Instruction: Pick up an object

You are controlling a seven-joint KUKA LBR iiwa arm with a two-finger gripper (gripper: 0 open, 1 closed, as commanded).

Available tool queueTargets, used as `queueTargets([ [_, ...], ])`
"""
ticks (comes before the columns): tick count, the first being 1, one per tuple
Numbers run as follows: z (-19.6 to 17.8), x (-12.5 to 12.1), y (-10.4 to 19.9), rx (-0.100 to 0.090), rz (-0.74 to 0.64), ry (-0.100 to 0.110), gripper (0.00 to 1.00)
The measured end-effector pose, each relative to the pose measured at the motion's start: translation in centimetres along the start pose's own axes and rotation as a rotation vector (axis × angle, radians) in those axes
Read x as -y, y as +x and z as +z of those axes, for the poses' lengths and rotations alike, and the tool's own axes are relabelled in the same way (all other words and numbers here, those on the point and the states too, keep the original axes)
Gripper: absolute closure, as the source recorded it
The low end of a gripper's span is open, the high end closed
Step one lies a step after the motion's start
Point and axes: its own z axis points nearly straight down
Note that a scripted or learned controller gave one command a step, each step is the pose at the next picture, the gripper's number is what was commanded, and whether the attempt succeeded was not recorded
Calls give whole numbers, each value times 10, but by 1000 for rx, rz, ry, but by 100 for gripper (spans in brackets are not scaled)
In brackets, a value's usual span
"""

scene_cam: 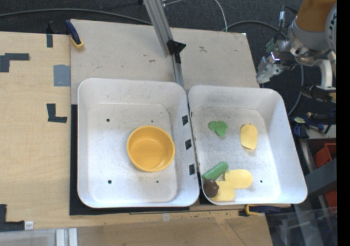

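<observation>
A yellow bowl (pixel 151 148) stands upright in the left bin (pixel 87 130). The right bin (pixel 276 130) holds a small green leafy piece (pixel 218 128), a yellow oval piece (pixel 249 136), a green stick-like piece (pixel 215 171), a dark brown piece (pixel 211 188) and two flat yellow pieces (pixel 238 179) near its front edge. My gripper (pixel 266 69) hangs at the end of the arm, outside the right bin, above its back right corner. Nothing shows between its fingers.
A slanted metal pole (pixel 158 15) rises from between the bins toward the back. A blue and yellow clamp (pixel 73 33) sits at the board's back left corner. Cables (pixel 219 10) run behind the bins. Clutter lies to the right of the bench.
</observation>
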Motion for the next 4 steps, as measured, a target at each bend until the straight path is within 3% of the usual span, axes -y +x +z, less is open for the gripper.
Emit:
queueTargets([
  [3, 8, 62, 169, -2, -4, 8, 100],
  [4, 10, 70, 226, -3, -6, 7, 100],
])
